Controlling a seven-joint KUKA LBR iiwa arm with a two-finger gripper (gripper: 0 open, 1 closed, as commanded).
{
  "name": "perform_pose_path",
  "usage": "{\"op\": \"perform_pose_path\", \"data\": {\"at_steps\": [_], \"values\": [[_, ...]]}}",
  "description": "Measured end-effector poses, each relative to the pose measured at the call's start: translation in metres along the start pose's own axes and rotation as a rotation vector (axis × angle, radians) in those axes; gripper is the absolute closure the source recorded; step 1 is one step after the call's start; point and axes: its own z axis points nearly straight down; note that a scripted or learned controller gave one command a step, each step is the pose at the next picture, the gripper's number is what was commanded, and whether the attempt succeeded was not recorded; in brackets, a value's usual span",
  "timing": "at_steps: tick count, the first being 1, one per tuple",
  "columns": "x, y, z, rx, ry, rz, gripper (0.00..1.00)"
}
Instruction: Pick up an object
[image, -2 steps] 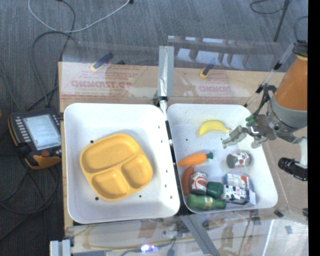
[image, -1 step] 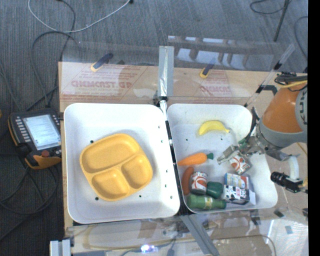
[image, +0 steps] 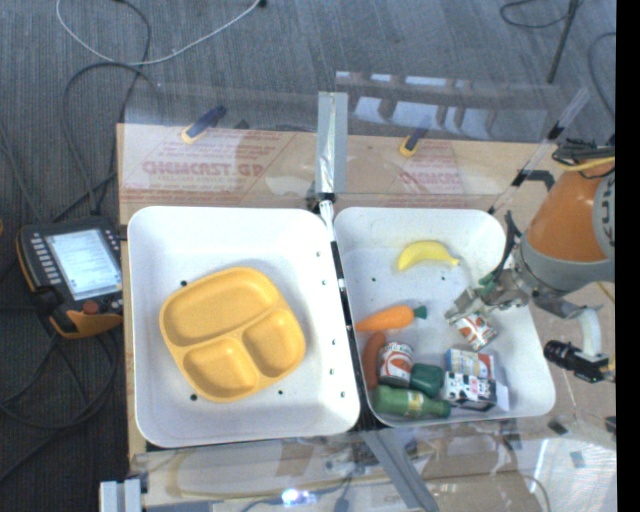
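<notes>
Faint red lettering, mirrored and too blurred to read, shows on the clear sheet (image: 205, 168) behind the left bin, and a similar red mark (image: 430, 178) behind the right bin. The pendant (image: 75, 262) screen glows but its text is illegible. Labels on the can (image: 396, 362) and carton (image: 470, 376) cannot be read.

Pincer (image: 487, 298) hangs just above a small can (image: 472, 328) in the right bin (image: 520, 385).

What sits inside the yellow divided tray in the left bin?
The yellow tray lies in the left bin, and all three of its compartments show bare yellow plastic, nothing in them. The bin floor beneath the tray is covered, so what lies under it cannot be seen.
</notes>
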Motion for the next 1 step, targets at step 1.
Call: {"op": "perform_pose_path", "data": {"at_steps": [1], "values": [[0.0549,0.0047,-0.0718,0.002,-0.002,0.072,1.00]]}}
